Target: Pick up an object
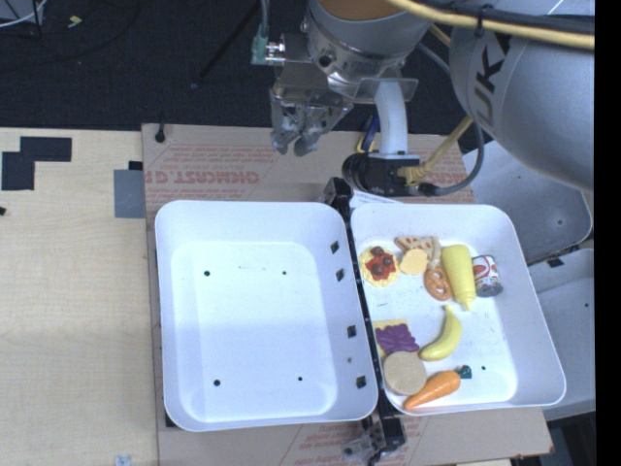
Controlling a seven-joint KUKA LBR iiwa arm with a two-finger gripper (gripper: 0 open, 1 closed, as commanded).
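My gripper hangs high above the far edge of the left bin, well away from the objects, with nothing visible between its fingers. The right bin holds several toy foods: a small pizza, a cracker, a pretzel, a yellow mustard bottle, a small can, a banana, a purple piece, a round tan cookie and a carrot.
The two bins meet at a black hinge strip down the middle. Cables and a black fitting lie just behind the right bin. The large grey arm fills the upper right. Cardboard lies beneath the bins.
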